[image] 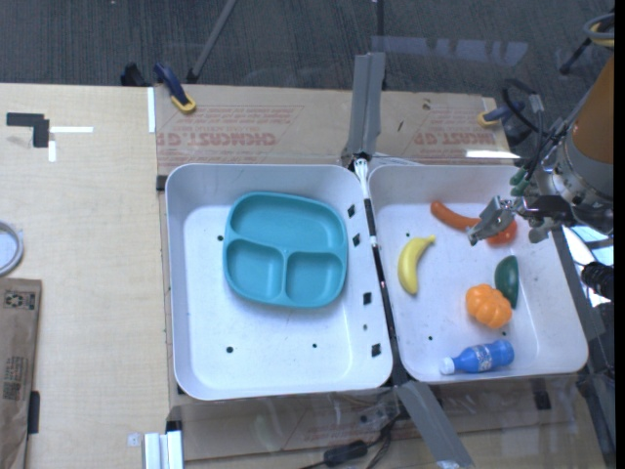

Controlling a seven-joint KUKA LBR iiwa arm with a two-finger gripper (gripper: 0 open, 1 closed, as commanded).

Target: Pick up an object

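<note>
Gripper (493, 221) at the end of the grey arm hangs low over the upper right part of the right bin (576, 355), its fingers just above the right end of the orange-red chili (452, 215) — whether they are open, closed or pinching the chili cannot be told from this angle. Beside the chili lies a yellow banana (413, 262), and nearer the front sit a green pepper (507, 279), touching an orange pumpkin-like fruit (488, 305), and a blue bottle (479, 358) on its side. In the left bin (186, 291) rests a teal divided plate (286, 249).
</note>
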